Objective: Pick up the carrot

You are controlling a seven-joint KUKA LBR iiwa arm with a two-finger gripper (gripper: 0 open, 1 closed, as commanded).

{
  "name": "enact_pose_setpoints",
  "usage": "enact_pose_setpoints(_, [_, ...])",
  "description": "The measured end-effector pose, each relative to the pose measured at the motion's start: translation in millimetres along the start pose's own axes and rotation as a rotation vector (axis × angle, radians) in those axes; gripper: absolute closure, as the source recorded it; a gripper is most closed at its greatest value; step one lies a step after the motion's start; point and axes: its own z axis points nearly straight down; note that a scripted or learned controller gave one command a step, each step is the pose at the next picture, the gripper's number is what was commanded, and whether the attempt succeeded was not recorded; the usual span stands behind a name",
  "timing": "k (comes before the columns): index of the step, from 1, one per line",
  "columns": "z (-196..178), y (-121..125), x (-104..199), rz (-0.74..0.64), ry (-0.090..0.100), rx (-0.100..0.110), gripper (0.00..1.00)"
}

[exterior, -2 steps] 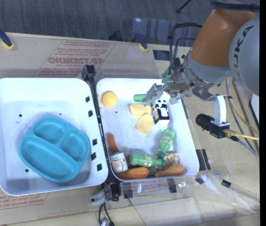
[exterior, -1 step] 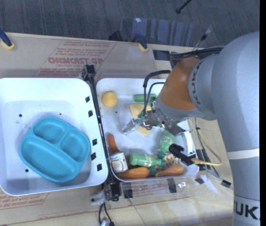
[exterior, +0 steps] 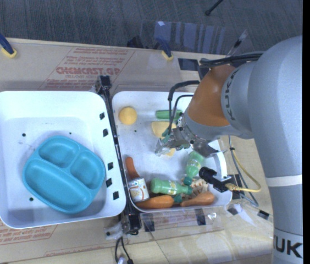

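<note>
The carrot (exterior: 156, 202) is a long orange piece lying along the near wall of the right bin (exterior: 144, 100). A second orange, carrot-like piece (exterior: 200, 199) lies just to its right. My gripper (exterior: 167, 143) hangs over the middle of that bin, above a pale yellow wedge (exterior: 159, 128) and well back from the carrot. A green bottle (exterior: 170, 187) lies between the gripper and the carrot. The arm's orange band and grey wrist hide the bin's right side.
The right bin also holds a yellow ball (exterior: 127, 115), a green item (exterior: 167, 114), an upright green bottle (exterior: 193, 166), a brown sausage (exterior: 131, 168) and a small can (exterior: 138, 191). A blue divided plate (exterior: 64, 172) lies in the left bin (exterior: 12, 109).
</note>
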Motion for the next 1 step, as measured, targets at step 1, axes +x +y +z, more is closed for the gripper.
enact_pose_setpoints(1, [-93.8,33.8,110.7,0.124,0.004,-0.01,1.0])
